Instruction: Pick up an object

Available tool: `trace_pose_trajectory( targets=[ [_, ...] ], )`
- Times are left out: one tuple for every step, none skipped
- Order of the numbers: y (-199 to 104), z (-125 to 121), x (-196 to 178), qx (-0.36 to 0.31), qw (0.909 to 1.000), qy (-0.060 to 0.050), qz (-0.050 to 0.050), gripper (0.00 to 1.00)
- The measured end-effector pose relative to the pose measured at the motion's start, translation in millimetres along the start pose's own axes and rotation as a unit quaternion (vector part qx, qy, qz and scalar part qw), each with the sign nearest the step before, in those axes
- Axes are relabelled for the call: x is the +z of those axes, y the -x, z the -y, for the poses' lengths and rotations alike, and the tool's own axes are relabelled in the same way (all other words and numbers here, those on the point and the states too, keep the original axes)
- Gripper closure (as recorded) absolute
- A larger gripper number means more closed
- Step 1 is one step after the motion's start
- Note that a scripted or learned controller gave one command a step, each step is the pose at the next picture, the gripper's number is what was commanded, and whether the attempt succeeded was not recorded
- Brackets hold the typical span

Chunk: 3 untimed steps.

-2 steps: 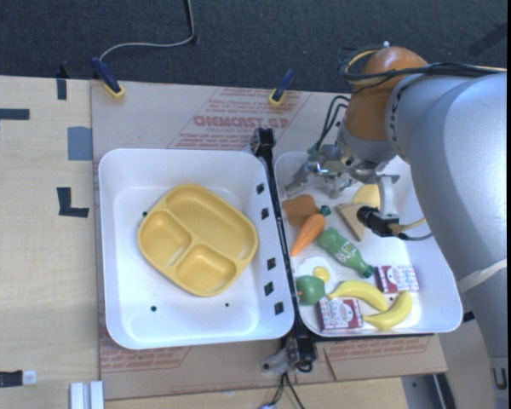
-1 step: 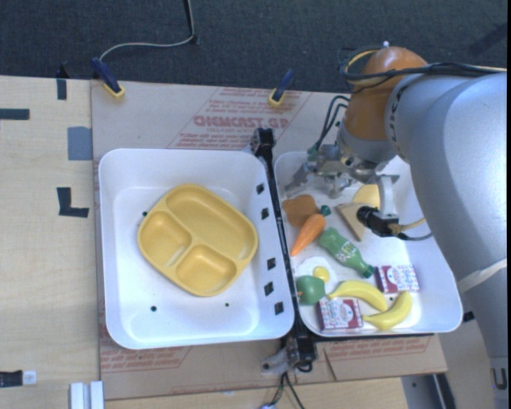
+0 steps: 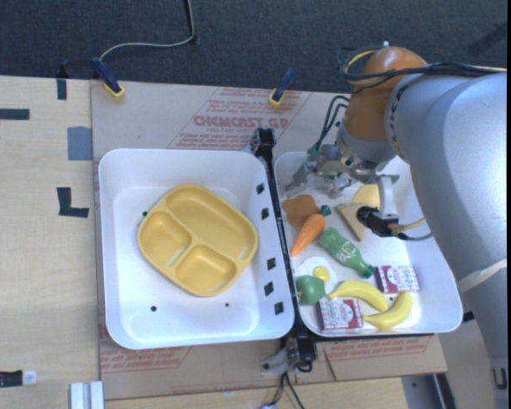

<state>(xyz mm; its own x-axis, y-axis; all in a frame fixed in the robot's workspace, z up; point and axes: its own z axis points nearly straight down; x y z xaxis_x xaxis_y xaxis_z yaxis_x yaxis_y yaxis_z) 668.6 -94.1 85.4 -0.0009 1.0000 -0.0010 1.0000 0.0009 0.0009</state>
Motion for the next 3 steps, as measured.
trace_pose_trajectory(
  targets=[
    [0.6, -0.1, 0.0, 0.0, 1.0, 0.0, 0.0, 0.0],
    [0.5, -0.1, 0.0, 0.0, 1.0, 0.0, 0.0, 0.0],
    [0.2, 2.9, -0.1, 0.0, 1.0, 0.0, 0.0, 0.0]
  ],
)
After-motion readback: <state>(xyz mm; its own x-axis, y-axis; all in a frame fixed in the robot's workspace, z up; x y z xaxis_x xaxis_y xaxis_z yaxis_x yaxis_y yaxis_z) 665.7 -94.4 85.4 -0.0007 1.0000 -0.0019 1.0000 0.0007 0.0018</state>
